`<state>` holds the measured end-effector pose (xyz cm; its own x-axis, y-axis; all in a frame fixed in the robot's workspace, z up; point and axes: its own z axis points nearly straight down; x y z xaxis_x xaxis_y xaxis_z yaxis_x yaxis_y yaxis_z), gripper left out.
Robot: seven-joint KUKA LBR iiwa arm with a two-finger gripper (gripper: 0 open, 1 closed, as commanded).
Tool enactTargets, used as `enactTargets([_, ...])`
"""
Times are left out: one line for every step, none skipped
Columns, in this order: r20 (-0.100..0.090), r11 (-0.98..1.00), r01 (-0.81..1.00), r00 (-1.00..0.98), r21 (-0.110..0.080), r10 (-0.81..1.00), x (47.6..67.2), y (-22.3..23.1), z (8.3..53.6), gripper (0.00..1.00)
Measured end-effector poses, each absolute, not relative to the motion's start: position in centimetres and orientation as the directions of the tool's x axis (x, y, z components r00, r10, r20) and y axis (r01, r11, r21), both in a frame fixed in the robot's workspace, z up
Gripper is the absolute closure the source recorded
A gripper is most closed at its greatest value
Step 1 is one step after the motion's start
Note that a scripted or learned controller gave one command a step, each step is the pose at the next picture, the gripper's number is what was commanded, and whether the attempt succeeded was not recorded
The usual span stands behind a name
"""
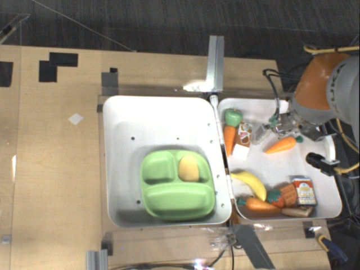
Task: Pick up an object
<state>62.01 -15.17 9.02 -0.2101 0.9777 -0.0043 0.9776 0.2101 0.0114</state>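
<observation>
Toward the back right of the right bin lies a small orange carrot, tilted, its tip pointing to the bin's left wall. Just behind it, over the bin's back right corner, hang the jaws of the grey arm, whose orange band sits above the wrist; whether the jaws are spread or pressed together I cannot tell, and nothing shows between them. Along the left wall of this bin stands a larger carrot with a green top, and just beside it a small red-and-white packet. Near the front edge lie a yellow banana, another carrot, a brown waffle-like piece and a small carton with a red label, close together, several touching. The left bin carries a green divided plate toward its front, with a yellow lemon-like fruit in the plate's back right compartment. Both bins sit side by side on the pale wooden surface, a metal post rising at the back edge where the bins meet.
</observation>
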Motion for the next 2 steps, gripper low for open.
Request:
enactTargets([-0.005, 0.131, 0.991, -0.131, 0.010, 0.991, 63.6, -20.6, 8.9, 0.00])
enactTargets([0.002, -0.088, 0.996, 0.088, 0.013, 0.996, 59.9, -20.3, 9.0, 0.00])
